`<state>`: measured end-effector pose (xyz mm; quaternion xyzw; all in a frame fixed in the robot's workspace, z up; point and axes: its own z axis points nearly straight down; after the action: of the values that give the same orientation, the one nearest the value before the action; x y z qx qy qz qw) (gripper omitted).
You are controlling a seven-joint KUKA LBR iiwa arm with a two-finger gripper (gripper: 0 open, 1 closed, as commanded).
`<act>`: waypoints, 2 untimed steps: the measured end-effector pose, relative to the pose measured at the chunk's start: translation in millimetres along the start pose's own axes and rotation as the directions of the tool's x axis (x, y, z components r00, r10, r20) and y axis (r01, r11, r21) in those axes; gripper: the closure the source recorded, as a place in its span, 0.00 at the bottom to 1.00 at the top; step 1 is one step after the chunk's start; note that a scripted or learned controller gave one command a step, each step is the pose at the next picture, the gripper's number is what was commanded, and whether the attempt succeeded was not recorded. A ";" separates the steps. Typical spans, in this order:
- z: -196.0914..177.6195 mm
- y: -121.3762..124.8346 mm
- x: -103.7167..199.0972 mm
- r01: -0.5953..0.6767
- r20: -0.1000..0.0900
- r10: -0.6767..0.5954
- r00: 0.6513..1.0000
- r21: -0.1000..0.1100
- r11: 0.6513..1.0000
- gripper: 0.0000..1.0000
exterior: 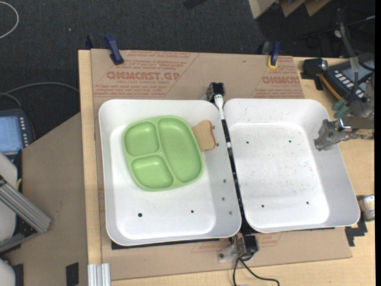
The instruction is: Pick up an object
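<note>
The gripper hangs at the right bin's right edge — whether it is clenched or released I cannot tell. The plate and the tan block touching its right rim sit in the left bin's back half — well apart from it.

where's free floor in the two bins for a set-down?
Right white bin: the whole floor looks bare; the gripper sits at its right rim. Left white bin: a bare strip along the near edge below the green three-compartment plate, plus the near-right corner. Crowded: upper left bin, where the tan sponge-like block touches the plate's right edge.
</note>
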<state>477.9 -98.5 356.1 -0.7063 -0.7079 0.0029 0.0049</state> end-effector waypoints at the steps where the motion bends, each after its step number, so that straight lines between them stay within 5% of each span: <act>1: -89.1 34.5 -8.4 -0.001 0.006 0.001 1.000 -0.024 1.000 1.00; 2: 2.7 -0.7 22.6 -0.001 0.000 0.001 1.000 0.000 1.000 1.00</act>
<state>477.1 -75.9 353.5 -0.7065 -0.7077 0.0030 0.0049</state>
